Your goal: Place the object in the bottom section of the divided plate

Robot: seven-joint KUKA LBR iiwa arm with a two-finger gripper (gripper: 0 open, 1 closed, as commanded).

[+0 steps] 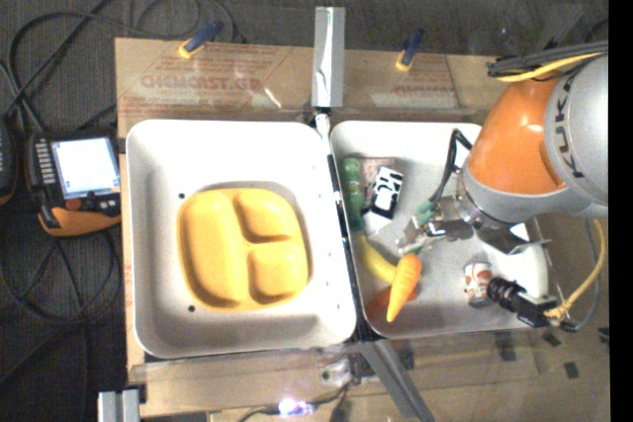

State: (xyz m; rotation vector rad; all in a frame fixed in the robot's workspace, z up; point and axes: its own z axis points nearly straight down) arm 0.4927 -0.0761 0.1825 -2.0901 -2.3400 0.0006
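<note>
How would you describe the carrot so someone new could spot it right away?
Look in the right white bin, near its front-left corner. The carrot lies there, just below the end effector. It is the orange tapered piece, beside a yellow banana.

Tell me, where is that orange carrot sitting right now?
The carrot lies in the right bin, near its front left corner, beside a yellow banana and just below the claw.
</note>
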